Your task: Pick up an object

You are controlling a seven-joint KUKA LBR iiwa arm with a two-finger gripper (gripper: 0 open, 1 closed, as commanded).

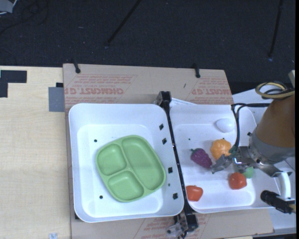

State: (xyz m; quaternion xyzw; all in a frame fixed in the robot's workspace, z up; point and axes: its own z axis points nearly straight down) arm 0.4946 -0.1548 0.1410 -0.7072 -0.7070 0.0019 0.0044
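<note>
In the right white bin (pixel 209 207), we judged the small round orange toy fruit (pixel 220 147) light, slick; whether the hand (pixel 223 163) was open, we couldn't tell.

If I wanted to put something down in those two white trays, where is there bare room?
The left bin has bare floor around the green divided plate, mostly along its top edge and left side. The right bin is bare in its upper left, above the purple fruit. Its lower right is crowded: orange, red fruits, white egg, and the gripper.
</note>
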